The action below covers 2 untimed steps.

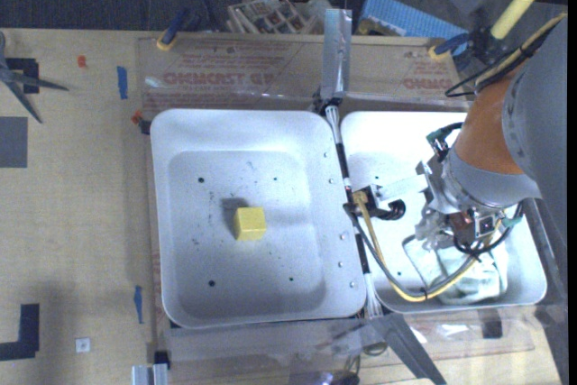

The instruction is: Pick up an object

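hovering end effector point(451, 255) in right bin point(397, 135), yellow block point(251, 223) left

Left bin point(180, 140): floor mostly bare, with open room on every side of the yellow block point(251, 223) near its middle.
Right bin point(388, 135): the arm point(491, 149) fills its right and lower part; bare floor shows at upper left.
Divider: a yellow cable point(383, 270) and black fitting point(389, 210) crowd the shared rim.
Worktop point(72, 239): wide open left of the bins.

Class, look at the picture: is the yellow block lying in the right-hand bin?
No, the yellow block lies in the left bin.
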### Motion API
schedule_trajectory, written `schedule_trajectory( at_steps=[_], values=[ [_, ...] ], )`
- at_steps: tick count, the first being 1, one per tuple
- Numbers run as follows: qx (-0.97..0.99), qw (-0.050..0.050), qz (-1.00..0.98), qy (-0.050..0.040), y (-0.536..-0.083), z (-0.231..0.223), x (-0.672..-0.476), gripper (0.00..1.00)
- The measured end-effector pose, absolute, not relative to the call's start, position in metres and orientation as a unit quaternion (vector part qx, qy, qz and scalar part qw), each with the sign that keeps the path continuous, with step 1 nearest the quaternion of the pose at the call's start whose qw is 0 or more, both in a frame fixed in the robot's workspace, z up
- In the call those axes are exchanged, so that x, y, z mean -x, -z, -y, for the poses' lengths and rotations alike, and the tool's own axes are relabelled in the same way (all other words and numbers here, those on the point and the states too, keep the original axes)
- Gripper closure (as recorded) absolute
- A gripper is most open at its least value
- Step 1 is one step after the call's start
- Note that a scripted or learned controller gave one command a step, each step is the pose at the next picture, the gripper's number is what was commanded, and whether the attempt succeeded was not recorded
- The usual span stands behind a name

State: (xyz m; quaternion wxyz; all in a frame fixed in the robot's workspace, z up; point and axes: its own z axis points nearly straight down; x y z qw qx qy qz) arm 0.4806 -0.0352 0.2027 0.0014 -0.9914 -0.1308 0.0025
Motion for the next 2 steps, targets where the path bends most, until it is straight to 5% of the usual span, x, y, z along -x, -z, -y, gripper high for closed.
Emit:
schedule_trajectory(
  at_steps=[2],
  values=[
    [0.995,0.000,0.102,-0.0002,-0.224,0.058,-0.480,1.00]
  ],
)
